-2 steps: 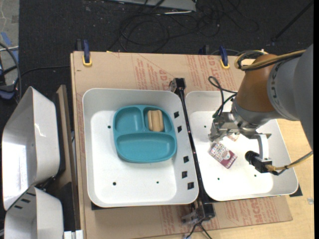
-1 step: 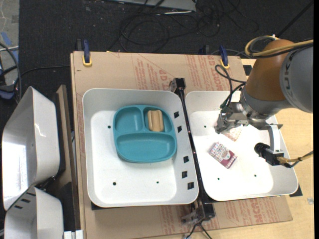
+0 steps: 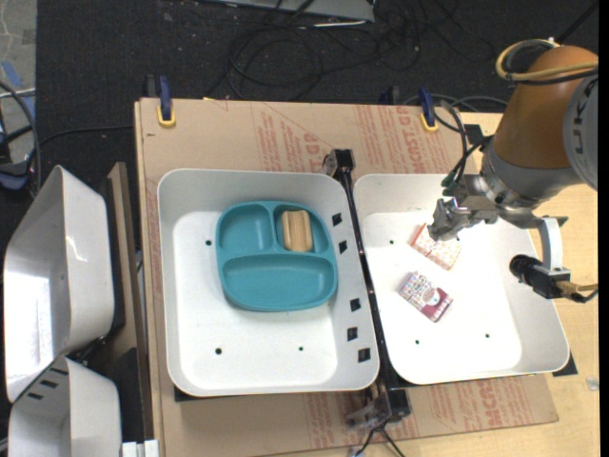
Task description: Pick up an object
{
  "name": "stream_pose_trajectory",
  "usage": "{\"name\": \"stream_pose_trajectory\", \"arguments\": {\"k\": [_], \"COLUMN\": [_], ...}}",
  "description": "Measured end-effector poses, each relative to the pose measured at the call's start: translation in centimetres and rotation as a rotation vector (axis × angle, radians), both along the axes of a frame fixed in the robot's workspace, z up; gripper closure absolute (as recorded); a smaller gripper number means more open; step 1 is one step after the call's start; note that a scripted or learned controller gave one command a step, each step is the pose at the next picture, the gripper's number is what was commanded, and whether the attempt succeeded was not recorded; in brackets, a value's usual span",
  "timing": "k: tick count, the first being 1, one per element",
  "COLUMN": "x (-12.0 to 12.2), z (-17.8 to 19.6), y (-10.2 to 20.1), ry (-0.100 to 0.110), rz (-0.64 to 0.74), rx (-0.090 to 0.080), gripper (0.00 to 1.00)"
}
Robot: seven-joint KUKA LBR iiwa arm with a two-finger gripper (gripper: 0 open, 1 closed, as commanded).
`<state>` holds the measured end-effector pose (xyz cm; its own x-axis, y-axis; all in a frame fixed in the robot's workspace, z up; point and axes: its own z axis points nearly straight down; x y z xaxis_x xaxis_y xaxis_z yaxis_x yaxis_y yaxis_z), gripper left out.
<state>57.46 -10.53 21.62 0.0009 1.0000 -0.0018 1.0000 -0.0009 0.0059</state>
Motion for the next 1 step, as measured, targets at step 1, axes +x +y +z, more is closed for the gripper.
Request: {"name": "stream_pose_trajectory", "arguments": {"k": [1], "x": [0.72], "z": [6.03], "y": [-0.57], "ry": [-0.002], "rz": [0.004], "rx": [-0.001], "gripper": [1.00]}}
